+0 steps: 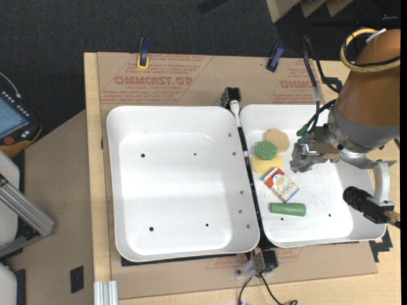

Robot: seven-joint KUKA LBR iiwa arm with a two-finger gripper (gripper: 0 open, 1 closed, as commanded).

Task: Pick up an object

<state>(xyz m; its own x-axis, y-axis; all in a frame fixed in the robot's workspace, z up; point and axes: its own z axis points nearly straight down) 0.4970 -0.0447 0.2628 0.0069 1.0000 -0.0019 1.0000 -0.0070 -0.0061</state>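
Because the objects huddle together at about nine o'clock in the right bin [356,230], the gripper [304,159] hanging just to their right could catch two at once or nudge one aside and come up with nothing. Whether it is parted or closed I cannot tell. The tan disc [277,138] looks flat and hard to pinch; the green ball [266,150] is bumpy and might roll. The small red-and-white box [280,184] has flat sides, and the green cylinder [287,209], at six o'clock, lies smooth and alone.
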